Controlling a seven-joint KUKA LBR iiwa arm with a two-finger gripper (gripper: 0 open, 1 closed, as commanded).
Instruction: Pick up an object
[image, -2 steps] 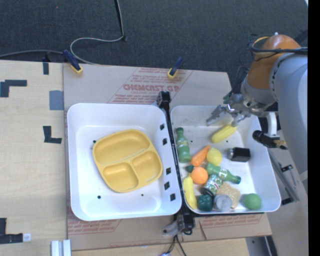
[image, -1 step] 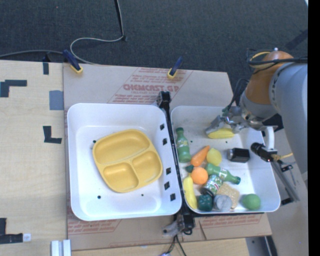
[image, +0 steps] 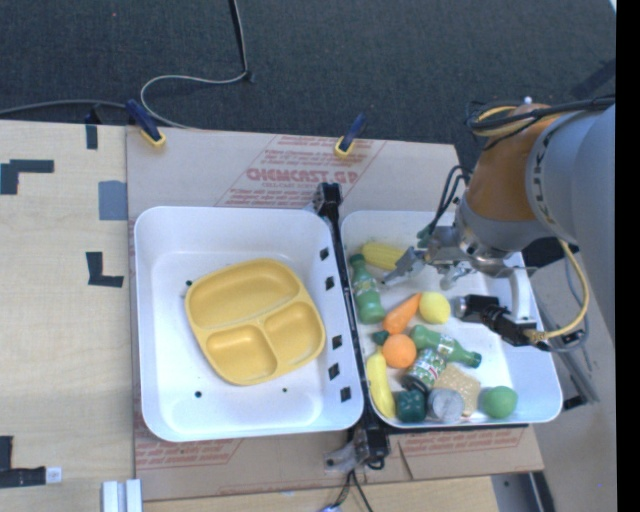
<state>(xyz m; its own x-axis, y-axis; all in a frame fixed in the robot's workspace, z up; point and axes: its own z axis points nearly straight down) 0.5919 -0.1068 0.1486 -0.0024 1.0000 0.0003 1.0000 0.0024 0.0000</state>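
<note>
Figure: Arm poised over the right bin (image: 545, 395) of toy food, with the gripper (image: 432, 262) low among the items

Camera view: the gripper hung over the bin's upper part, just above the lemon (image: 434, 306) and carrot (image: 401, 312) and beside the corn cob (image: 381, 254); its fingers appeared spread with nothing between them, though the slant made this uncertain. The lemon, probably light, hard, smooth plastic, would likely slip unless pinched across its middle; the tapered carrot seemed best taken at its thick end. The left bin (image: 160, 300) held a yellow divided tray (image: 255, 320)
</note>
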